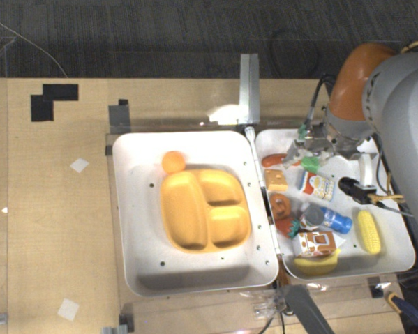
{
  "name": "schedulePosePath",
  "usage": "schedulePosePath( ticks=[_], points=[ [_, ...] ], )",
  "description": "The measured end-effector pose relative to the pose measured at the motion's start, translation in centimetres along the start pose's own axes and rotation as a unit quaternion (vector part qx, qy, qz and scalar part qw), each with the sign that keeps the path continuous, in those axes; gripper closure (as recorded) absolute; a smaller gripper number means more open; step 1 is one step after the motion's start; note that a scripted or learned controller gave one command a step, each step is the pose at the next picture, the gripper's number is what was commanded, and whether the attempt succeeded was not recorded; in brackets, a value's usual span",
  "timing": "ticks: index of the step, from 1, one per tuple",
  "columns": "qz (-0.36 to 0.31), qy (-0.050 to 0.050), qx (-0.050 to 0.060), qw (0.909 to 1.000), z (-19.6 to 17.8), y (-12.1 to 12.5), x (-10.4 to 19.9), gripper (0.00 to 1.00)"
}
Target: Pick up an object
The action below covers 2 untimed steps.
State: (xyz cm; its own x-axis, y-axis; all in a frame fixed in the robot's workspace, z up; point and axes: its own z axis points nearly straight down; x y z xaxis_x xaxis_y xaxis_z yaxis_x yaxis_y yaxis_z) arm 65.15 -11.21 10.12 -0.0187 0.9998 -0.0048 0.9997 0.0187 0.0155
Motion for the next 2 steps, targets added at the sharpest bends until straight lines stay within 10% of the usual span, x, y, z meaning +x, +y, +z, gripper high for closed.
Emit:
schedulePosePath(
  ticks=[1,2],
  points=[
    [0.007,0.000,0.004,1.0000,0.8,0.9,0.7,0.00],
    [0.003,-0.002,-0.001,1.0000,-0.8,1.2,0.8,1.00]
  ],
)
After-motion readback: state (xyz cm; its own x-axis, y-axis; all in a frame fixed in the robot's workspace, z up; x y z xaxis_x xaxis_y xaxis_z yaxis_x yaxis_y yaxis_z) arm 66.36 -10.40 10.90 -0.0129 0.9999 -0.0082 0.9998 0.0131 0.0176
